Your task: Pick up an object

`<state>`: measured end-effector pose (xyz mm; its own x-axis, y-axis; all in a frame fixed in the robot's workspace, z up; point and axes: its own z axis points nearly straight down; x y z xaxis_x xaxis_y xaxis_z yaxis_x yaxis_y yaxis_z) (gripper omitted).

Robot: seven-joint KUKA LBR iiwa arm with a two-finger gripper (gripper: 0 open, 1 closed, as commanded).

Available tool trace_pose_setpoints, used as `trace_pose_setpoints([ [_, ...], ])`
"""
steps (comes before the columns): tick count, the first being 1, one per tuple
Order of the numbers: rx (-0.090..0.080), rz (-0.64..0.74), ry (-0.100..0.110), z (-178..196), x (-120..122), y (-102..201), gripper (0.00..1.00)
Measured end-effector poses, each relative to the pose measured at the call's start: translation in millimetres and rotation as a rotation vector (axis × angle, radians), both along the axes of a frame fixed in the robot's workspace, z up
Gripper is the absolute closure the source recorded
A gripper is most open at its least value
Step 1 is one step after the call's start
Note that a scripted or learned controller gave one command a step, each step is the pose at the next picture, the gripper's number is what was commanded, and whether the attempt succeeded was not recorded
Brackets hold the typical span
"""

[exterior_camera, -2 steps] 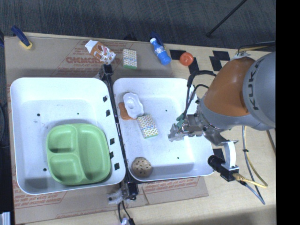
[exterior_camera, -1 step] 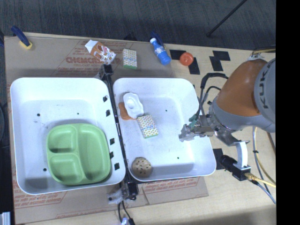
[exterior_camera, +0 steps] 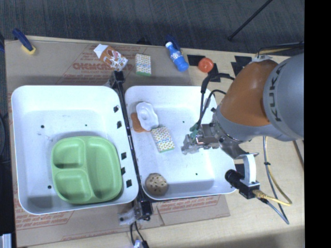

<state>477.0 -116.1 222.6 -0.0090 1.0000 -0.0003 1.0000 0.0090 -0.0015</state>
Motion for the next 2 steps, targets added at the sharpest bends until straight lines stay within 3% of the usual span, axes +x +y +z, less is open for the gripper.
trace_pose_setpoints([
  [1, 0.001, -0.002, 0.003, -5, -1, -6, 1.00],
  [2, 0.000, -0.003, 0.002, -16, -1, -44, 1.00],
])
